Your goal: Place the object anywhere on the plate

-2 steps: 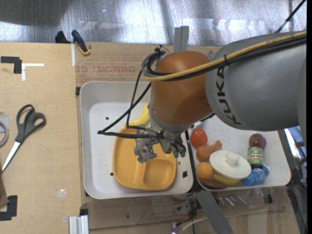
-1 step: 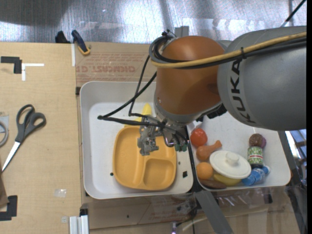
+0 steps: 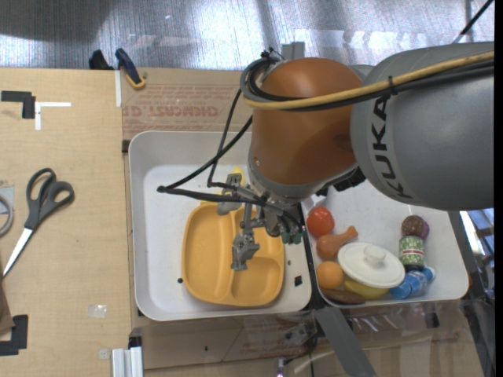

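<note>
A yellow divided plate [image 3: 212, 261] lies in the left white bin [image 3: 153, 234]. My gripper [image 3: 244, 251] hangs over the plate's middle ridge, low and close to its surface, with the orange wrist band [image 3: 302, 124] above it. The grey gripper body hides what is directly under it, and I make out no object in its grasp. A small yellow piece [image 3: 236, 180] peeks out beyond the plate's far edge, partly covered by the gripper's cables.
The right bin [image 3: 452, 285] holds a red tomato [image 3: 320, 221], a toy drumstick [image 3: 336, 242], an orange [image 3: 330, 274], a white-lidded yellow pot [image 3: 369, 267], a small can [image 3: 412, 250] and a blue item [image 3: 409, 285]. Scissors [image 3: 35, 206] lie on the bench at the left.
</note>
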